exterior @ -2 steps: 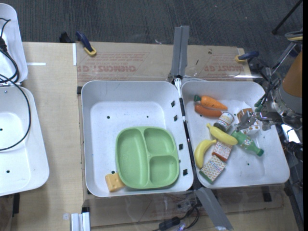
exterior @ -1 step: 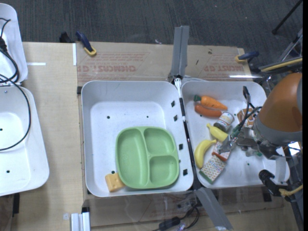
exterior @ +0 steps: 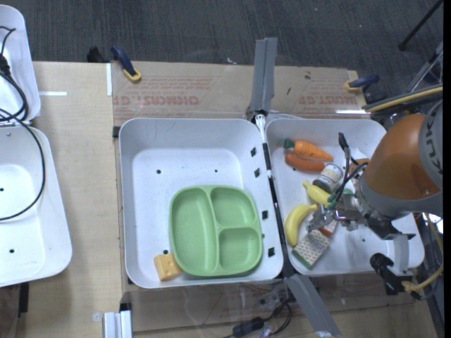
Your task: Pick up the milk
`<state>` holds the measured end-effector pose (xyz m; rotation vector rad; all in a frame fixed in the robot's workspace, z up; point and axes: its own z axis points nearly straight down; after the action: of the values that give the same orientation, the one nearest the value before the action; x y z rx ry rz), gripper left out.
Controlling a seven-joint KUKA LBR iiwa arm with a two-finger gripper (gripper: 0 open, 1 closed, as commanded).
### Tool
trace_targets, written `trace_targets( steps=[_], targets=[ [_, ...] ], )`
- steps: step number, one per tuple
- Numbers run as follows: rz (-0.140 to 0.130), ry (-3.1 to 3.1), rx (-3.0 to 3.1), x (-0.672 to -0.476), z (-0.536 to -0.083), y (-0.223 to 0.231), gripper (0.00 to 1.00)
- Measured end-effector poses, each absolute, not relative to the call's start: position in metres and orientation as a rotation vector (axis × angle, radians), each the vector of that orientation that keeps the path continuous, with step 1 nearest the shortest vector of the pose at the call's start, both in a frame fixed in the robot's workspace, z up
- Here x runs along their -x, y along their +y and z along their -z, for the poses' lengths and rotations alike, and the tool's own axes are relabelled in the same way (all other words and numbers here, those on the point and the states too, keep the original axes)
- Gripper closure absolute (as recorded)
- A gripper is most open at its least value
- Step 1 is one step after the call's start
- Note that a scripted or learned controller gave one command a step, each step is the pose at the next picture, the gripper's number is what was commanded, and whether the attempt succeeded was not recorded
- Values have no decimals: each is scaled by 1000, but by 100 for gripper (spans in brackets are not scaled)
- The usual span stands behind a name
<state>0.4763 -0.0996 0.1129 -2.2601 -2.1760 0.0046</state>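
Note:
A small carton with a speckled grey face and a green edge, which I take for the milk [exterior: 310, 248], lies flat near the front left of the right bin [exterior: 352, 263]. My gripper [exterior: 326, 221] hangs low just above and behind it, at its far right corner, with the orange-banded arm [exterior: 402, 167] reaching in from the right. A bit of red shows at the gripper tip. I see nothing clearly held.
Two bananas [exterior: 299, 219] lie left of the gripper, and a small jar [exterior: 326, 177], a carrot [exterior: 310, 148] and a sausage [exterior: 304, 163] behind it. The left bin [exterior: 141, 189] holds a green divided plate [exterior: 215, 229] and a cheese wedge [exterior: 166, 266].

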Motion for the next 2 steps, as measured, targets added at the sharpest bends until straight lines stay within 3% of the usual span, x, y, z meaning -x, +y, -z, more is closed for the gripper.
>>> trace_targets(
  steps=[1,2],
  targets=[
    [-2,-2302,2137,-478,-191,-63,0],
    [-3,-2301,2138,-478,-191,-64,0]
  ],
)
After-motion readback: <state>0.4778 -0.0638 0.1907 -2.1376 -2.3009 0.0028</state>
